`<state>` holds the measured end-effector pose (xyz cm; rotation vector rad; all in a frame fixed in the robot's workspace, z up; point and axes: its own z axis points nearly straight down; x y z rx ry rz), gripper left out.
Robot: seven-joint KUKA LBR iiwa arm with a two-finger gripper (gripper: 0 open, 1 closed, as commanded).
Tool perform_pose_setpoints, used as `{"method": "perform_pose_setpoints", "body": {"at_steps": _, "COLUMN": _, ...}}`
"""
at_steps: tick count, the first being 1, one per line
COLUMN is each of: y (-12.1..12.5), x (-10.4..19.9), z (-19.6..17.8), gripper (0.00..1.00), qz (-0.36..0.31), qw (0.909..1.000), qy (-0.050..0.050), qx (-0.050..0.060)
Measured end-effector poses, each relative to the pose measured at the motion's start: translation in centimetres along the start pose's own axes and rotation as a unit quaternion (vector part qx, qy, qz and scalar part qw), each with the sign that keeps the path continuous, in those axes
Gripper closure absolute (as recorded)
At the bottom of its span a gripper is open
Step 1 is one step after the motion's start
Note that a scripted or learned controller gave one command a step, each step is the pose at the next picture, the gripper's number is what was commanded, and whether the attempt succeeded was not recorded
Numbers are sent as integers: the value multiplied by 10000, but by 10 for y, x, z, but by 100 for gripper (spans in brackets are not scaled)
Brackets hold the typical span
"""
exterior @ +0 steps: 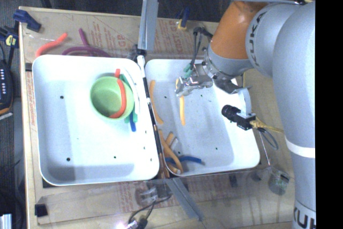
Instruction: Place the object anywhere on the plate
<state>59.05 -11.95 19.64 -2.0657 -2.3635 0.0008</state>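
Wooden bench (pixel 80 27), two white bins side by side on it, dark floor behind. The gripper (pixel 185 87) is seen low over the right bin (pixel 236 155), near its far edge, and whether the fingers are apart or together can't be told from up here. A yellow stick (pixel 182 110) is found right under it, lying on the bin floor. More orange and blue sticks (pixel 177 155) are piled at the right bin's near-left corner. The green plate (pixel 110 96) is parked in the left bin (pixel 64 153), toward its right edge, with an orange stick (pixel 122 98) draped across it.
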Motion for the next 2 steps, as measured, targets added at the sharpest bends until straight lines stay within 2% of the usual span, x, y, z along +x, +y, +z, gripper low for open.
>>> {"method": "perform_pose_setpoints", "body": {"at_steps": 1, "y": 74, "x": 56, "z": 5, "gripper": 100, "qz": -320, "qw": 9995, "qy": 0, "qx": 5}}
{"method": "perform_pose_setpoints", "body": {"at_steps": 2, "y": 74, "x": 55, "z": 5, "gripper": 0, "qz": -321, "qw": 9995, "qy": -1, "qx": 3}}
